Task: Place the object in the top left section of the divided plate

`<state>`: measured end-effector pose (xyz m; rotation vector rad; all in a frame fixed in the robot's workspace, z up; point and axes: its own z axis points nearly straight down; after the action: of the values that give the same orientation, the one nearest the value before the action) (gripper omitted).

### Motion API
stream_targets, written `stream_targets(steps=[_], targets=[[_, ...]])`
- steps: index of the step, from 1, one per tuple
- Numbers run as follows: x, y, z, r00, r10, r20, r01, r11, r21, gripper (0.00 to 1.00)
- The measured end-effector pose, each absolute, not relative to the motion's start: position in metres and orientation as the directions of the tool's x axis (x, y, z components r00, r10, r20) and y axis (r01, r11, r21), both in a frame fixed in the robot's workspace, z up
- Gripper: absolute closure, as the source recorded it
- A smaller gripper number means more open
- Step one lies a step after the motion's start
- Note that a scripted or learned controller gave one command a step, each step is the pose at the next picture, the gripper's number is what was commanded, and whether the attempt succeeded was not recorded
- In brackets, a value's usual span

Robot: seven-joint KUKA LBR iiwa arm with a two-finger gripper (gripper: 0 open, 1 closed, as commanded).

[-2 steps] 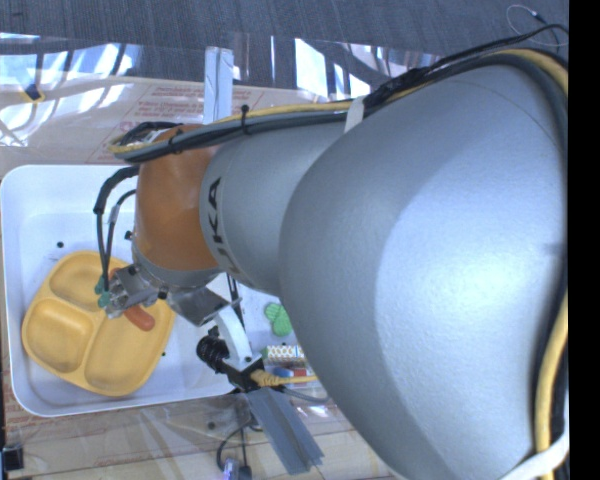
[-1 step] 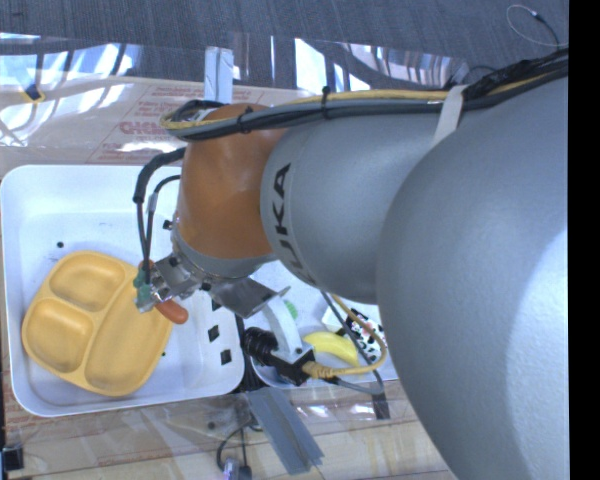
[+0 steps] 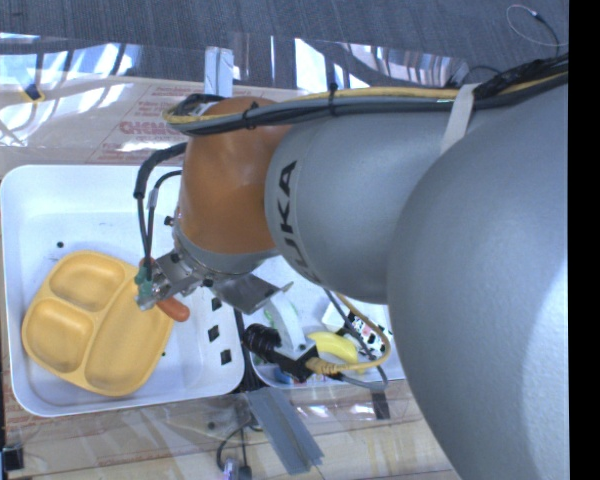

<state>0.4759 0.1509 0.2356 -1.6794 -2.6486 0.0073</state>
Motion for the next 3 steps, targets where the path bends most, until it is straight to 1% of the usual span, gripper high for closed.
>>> stream_targets(steps=[1, 2, 3], targets=[[0.476, 0.195, 0.338, -0.625, 0.781, 0.000, 0.781, 0.625, -0.001, 1.00], [0.475, 0.204, 0.213, -0.535, 0.845, 0.001, 0.845, 0.535, -0.007, 1.00], [0.475, 0.204, 0.223, -0.539, 0.842, 0.001, 0.842, 0.539, -0.010, 1.00]])
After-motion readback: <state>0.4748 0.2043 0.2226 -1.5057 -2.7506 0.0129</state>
